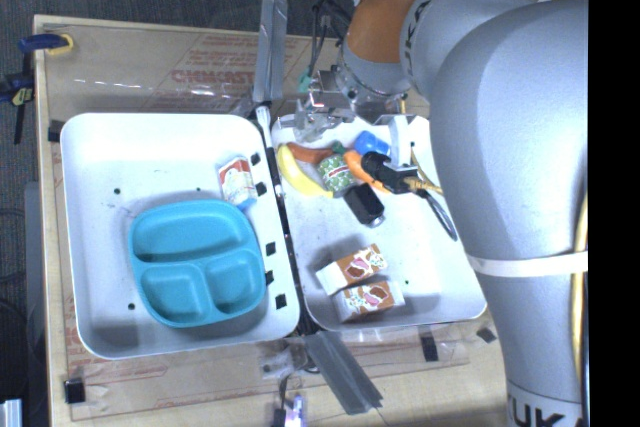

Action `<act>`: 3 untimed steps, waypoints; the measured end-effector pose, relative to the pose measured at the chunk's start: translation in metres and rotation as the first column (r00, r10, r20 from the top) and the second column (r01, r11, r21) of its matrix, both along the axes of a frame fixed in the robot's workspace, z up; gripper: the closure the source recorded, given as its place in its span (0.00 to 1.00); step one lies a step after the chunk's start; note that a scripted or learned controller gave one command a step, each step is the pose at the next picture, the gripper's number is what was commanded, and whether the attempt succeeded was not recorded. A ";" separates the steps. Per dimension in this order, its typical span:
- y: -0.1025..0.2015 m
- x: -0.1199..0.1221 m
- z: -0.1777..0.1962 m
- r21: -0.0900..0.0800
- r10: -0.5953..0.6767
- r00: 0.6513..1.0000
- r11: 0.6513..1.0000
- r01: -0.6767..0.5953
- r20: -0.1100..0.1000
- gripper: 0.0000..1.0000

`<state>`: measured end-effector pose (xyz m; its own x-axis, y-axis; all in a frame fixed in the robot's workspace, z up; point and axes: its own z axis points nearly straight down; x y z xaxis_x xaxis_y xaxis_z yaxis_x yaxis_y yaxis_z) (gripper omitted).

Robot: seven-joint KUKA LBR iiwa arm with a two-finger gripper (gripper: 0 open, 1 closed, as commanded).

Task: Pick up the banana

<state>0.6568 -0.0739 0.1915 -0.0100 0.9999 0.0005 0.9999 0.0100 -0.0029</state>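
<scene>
A yellow banana (292,171) lies curved against the left wall of the right bin (440,280), just below the claw (318,115). The claw hangs over it, probably lining up a grasp; whether the claw is apart or together cannot be told. A green can (338,174) crowds the banana's side, towards the arm. Two snack boxes (358,281) lie well apart from the claw.

blue tray (195,260) and small carton (236,181) in left bin (100,185)
</scene>
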 end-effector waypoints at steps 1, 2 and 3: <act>-0.003 0.000 0.002 0.003 0.491 0.871 0.871 -0.491 -0.002 1.00; -0.004 -0.100 -0.001 0.002 0.369 0.930 0.930 -0.369 -0.002 1.00; 0.038 -0.111 -0.001 0.003 0.863 0.504 0.504 -0.863 0.001 1.00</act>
